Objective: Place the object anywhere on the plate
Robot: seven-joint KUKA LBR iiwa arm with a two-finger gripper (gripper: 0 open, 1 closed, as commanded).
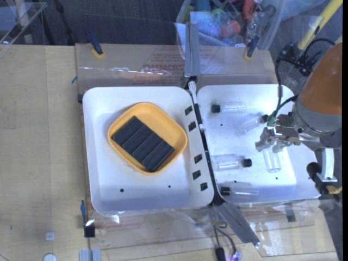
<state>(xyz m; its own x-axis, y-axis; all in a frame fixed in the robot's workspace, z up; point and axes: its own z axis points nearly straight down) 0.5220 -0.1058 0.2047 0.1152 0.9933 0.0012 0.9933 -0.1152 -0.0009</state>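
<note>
A yellow plate [120, 125] lies tilted in the left bin [98, 189]. On it rests a flat black ridged slab [144, 142]. In the right bin [288, 184] lie several clear vials with black caps. My gripper [273, 138] hangs over the right part of that bin, just above one clear vial [272, 161] that points toward the front. Another vial [251, 124] lies just to the gripper's left. I see nothing held in the gripper.
More vials lie at the bin's back [227, 108], middle [230, 162] and front [238, 190]. A divider with black clips [196, 140] separates the bins. A clear tub of coloured items [234, 10] stands behind them.
</note>
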